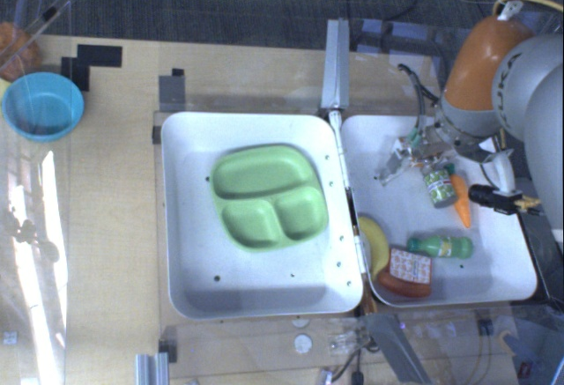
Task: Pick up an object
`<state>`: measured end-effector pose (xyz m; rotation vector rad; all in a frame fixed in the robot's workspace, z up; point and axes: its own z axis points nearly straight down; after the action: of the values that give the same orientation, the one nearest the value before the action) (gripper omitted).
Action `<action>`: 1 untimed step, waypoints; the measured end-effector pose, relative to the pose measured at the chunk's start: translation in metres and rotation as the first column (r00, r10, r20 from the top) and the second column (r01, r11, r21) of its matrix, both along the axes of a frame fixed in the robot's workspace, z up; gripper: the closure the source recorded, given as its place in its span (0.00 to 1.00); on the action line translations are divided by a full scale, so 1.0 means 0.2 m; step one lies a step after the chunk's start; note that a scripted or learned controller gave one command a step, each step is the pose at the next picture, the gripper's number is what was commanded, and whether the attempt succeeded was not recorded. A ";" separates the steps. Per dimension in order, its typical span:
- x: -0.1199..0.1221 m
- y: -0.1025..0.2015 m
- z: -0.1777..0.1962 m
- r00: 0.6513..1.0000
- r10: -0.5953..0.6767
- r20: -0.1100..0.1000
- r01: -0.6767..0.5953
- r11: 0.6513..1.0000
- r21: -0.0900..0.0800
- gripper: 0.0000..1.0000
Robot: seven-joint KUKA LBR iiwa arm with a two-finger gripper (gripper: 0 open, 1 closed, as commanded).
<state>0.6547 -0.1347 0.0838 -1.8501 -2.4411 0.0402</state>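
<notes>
My gripper [393,165] hangs over the upper middle of the right bin [502,286], pointing down and to the left. Just to its right lies a small jar with a green label [438,184], and an orange carrot [462,202] rests beside that jar. Nearer the front of the bin lie a green bottle [441,246], a yellow banana [374,242], a red and white box [410,266] and a brown sausage [404,285]. I see nothing in the gripper.
The left bin [189,286] holds a green divided plate [268,196]. A metal divider [334,66] runs between the bins at the back. A blue bowl [43,104] stands on the bench at far left.
</notes>
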 end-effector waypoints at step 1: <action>0.00 -0.07 0.00 1.000 0.022 0.001 -0.022 1.000 0.001 0.00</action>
<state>0.6545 -0.1491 0.0836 -1.8230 -2.4614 0.0395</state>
